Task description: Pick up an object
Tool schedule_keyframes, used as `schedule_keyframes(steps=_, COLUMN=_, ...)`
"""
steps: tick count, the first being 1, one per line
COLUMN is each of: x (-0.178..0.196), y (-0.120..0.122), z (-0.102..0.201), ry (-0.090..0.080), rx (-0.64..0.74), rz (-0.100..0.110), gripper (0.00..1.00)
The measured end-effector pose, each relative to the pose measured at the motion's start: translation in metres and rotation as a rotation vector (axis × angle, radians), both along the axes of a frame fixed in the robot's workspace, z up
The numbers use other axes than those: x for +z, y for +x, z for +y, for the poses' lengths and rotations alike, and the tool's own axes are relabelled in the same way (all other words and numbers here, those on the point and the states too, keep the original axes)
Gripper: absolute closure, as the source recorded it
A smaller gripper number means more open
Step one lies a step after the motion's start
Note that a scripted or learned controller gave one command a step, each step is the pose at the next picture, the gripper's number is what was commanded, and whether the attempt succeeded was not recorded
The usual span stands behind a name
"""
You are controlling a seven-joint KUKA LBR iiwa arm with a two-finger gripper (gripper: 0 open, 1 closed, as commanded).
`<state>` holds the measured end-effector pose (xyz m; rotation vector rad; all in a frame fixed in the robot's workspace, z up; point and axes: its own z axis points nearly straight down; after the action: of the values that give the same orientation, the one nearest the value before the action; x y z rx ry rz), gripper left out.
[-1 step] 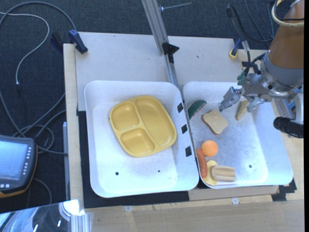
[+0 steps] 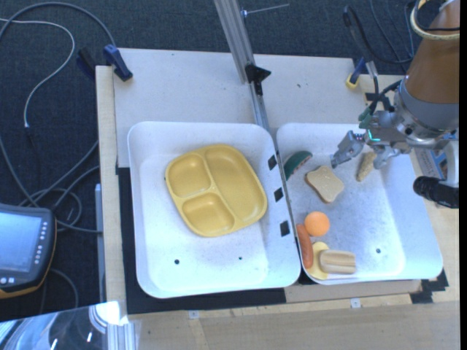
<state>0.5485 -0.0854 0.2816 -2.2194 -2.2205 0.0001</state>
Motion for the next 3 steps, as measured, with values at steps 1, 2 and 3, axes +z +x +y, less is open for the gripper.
schedule_keyframes(steps=1, x=-0.043, y=0.002, z=0.003, ry=0.0, rx=0.0, rz=0.006, gripper=0.0)
schedule_keyframes(steps=2, x=-0.086, y=0.003, z=0.007, ry=0.001, rx=-0.001, rz=0.006, gripper=0.0)
schedule_keyframes(steps=3, x=-0.128, y=0.002, z=0.006, ry=0.001, rx=-0.001, rz=0.006, gripper=0.0)
